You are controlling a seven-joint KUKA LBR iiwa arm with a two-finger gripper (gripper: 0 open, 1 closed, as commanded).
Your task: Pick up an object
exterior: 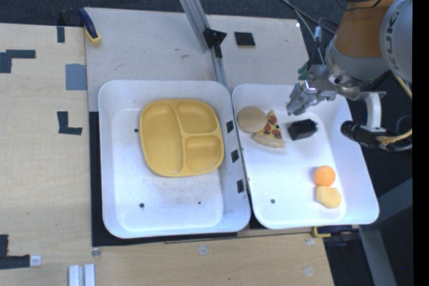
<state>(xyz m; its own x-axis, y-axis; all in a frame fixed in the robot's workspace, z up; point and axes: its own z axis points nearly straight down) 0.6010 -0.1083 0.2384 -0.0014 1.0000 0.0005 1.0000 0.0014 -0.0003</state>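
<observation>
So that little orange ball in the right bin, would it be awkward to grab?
Probably a bit. The orange ball looks round and smooth, so it may roll if nudged or slip out of a pinch. It looks small, so likely light. The yellow piece right beside it could block rolling that way, yet crowd the gripper.

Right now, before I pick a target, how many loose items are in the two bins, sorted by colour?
Yellow: 2, the divided plate in the left bin and a pale yellow lump in the right bin
Orange: 1, the ball
Tan: 1, the round disc
Black: 1, the small block
Mixed colours: 1, the pizza slice
Total: 6
</observation>
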